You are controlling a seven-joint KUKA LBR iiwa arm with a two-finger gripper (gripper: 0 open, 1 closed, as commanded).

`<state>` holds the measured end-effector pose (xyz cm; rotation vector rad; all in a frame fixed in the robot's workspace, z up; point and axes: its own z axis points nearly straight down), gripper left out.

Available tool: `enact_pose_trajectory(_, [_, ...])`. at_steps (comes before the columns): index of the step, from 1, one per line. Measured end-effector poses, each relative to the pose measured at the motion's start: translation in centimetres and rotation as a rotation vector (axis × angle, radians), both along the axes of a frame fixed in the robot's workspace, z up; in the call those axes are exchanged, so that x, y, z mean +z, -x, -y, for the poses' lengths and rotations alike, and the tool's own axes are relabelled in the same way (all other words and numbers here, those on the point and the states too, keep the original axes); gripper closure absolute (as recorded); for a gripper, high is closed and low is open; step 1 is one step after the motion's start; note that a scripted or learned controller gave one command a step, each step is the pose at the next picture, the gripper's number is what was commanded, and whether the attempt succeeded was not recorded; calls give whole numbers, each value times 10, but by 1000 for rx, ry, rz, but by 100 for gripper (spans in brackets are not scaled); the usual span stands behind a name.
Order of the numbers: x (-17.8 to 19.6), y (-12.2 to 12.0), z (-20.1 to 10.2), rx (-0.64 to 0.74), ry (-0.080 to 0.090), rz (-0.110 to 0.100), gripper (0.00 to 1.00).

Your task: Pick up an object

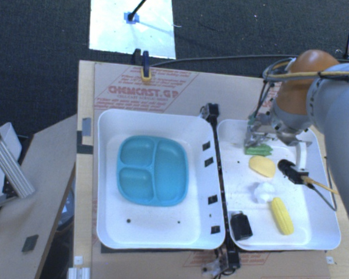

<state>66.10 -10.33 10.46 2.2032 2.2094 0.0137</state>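
two white bins [157,235], one blue plate [154,170], one corn cob [282,215].

The worktop [88,101] carries a board printed with red letters [143,91], and two white bins sit side by side on that board. The right bin [328,231] lies under the fingers [256,137]; the left bin [107,220] lies beside them to the left, touching the right bin along a black hinge strip [217,168]. Beyond the fingers, a blue and yellow clamp [145,66] grips the board's far edge.
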Motion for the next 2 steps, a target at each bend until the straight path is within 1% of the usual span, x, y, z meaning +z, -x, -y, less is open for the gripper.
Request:
enact_pose_trajectory(1, [46, -1, -6, 2, -8, -15, 100])
enact_pose_trajectory(2, [111, -7, -6, 3, -7, -11, 100])
